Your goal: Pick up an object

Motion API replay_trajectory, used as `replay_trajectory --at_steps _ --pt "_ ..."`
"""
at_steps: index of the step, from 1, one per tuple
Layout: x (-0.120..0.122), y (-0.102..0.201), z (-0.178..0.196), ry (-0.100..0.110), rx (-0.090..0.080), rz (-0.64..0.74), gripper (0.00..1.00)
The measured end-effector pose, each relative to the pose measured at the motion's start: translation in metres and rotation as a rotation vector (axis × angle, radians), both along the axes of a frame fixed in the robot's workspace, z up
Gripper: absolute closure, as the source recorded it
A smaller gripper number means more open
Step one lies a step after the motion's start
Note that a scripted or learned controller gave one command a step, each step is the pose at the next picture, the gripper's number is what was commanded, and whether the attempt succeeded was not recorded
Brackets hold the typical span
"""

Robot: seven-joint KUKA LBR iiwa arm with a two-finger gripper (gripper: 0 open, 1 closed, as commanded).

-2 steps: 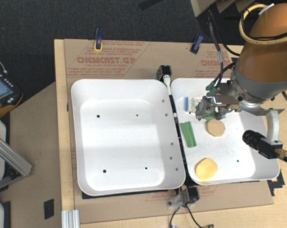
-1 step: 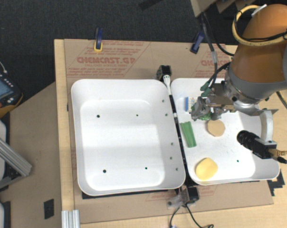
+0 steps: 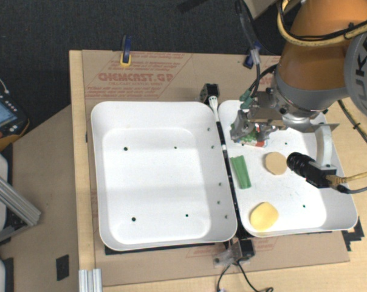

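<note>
My gripper (image 3: 249,134) hangs low over the far left part of the right bin (image 3: 311,215). A small red and green thing (image 3: 253,141) peeks out just under it, mostly hidden; whether it is held or lying there I cannot tell. A green flat block (image 3: 240,171) lies in front of the gripper along the bin's left wall. To its right rests a tan round piece (image 3: 275,163). A yellow round piece (image 3: 264,215) sits near the bin's front edge.
The left bin (image 3: 104,163) sits beside the right one, their walls meeting in a dark seam (image 3: 227,169). Both stand on a cardboard sheet (image 3: 141,72). The arm's orange and grey body (image 3: 320,47) looms over the right bin's far side.
</note>
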State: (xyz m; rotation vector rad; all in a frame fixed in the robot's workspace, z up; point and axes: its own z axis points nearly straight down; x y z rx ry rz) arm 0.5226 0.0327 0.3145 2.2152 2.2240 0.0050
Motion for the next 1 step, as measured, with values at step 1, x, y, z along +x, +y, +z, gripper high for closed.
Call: replay_trajectory --at_steps 1 --pt "-0.0201 0.0322 -0.0477 0.012 0.001 0.0 1.0"
